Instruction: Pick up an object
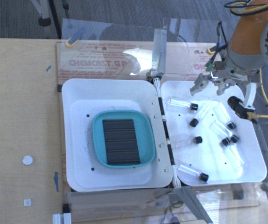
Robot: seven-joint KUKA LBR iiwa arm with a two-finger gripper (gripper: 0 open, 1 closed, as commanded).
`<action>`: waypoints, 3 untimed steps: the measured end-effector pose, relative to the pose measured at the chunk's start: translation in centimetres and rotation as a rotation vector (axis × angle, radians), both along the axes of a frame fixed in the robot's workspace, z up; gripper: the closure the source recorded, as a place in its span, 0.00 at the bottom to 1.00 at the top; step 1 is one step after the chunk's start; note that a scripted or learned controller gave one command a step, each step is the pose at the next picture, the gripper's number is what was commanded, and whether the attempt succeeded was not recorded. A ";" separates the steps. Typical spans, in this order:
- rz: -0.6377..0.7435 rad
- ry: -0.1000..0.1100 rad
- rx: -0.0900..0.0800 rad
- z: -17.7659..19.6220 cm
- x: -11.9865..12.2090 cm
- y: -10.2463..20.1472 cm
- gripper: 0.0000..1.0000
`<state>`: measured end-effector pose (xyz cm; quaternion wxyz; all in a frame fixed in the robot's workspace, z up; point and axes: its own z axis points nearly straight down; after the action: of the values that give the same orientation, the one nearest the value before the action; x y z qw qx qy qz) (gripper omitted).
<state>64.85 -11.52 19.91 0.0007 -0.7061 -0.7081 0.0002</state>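
Clear black-capped vials (193, 172) lie scattered in the right bin (257, 171); teal tray (123, 138) sits in the left bin (75, 125). Gripper (212, 85) hovers over the right bin's far edge, fingers spread wide, nothing between them, touching nothing.

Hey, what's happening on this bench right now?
A robot arm reaches in from the right over the right bin, which holds several clear vials with black caps. Its gripper hovers near the bin's far edge with nothing between its fingers, so no vial has been picked up yet. The left bin holds a teal tray with a dark ribbed block in it.
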 end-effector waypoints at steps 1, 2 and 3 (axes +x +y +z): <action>0.013 -0.006 -0.002 -11.2 -2.4 -4.2 0.00; 0.177 -0.001 0.001 -10.2 -10.7 -3.8 0.00; 0.194 -0.007 -0.001 -11.1 -16.7 -4.1 0.00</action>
<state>48.11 -15.60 8.78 -0.0025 -0.6341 -0.7732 -0.0019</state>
